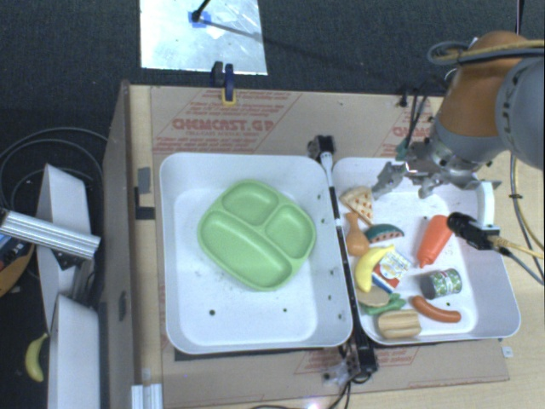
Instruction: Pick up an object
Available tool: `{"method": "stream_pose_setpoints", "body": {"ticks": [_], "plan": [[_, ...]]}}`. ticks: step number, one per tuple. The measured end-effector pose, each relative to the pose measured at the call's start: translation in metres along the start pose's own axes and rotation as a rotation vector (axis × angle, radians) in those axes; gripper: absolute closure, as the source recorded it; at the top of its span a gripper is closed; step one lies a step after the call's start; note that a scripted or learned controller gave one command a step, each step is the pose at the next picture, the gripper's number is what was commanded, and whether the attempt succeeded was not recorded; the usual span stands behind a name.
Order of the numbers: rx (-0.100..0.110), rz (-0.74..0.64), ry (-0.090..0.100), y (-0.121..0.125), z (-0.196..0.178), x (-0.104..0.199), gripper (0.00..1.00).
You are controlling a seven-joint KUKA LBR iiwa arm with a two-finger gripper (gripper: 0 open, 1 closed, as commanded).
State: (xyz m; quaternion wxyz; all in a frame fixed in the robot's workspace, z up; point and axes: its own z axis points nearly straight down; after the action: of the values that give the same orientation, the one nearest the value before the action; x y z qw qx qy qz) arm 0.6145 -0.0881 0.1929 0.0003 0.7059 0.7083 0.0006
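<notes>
Lying in the right bin (504, 312), the carrot (433, 239) points its long axis nearly upright in the camera view, just below and slightly right of the tool (410, 177). Finger spread appears open with nothing held, though blur limits certainty.

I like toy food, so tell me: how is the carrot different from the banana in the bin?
The carrot is orange and straight, tapering to a point; the banana is yellow and curved. The carrot lies apart on bare bin floor, while the banana sits crowded among other toy food near the divider. Both are toy foods in the right bin.
</notes>
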Motion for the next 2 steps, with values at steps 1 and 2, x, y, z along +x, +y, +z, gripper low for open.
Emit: {"method": "stream_pose_setpoints", "body": {"ticks": [1,2], "plan": [[0.001,0.005,-0.002,0.001,0.033,-0.051,0.0],[-0.018,-0.003,-0.006,-0.026,0.085,-0.091,0.0]]}}
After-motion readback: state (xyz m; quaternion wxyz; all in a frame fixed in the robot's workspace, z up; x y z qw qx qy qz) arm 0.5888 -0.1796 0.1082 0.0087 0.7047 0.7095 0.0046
